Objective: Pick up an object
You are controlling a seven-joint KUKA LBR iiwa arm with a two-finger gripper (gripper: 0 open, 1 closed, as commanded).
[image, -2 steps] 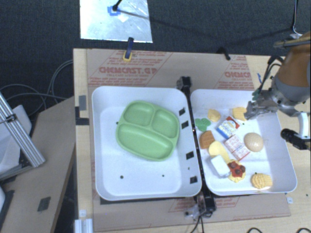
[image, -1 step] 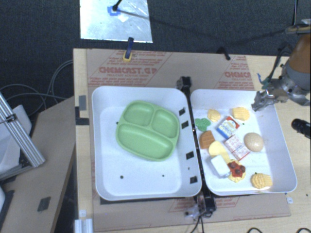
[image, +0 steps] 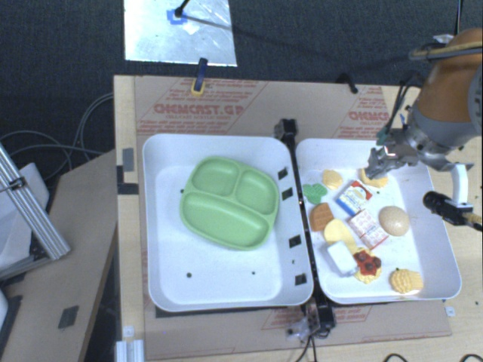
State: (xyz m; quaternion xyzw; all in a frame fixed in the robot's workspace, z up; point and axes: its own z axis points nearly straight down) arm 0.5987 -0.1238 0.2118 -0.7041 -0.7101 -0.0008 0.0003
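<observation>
The gripper (image: 379,159) is seen low over a pale food piece (image: 372,177), its grip state undiscernible, above the right bin (image: 441,259) on brown board (image: 226,104).

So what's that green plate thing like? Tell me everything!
The green plate is a light green tray that looks like smooth plastic, with rounded corners. Raised ridges split it into three sections: two smaller ones along the far side and one long one along the near side. It lies flat, turned a little askew, on the floor of the left white bin, toward the far half. It holds no food, and apart from the bin floor nothing touches it.
</observation>
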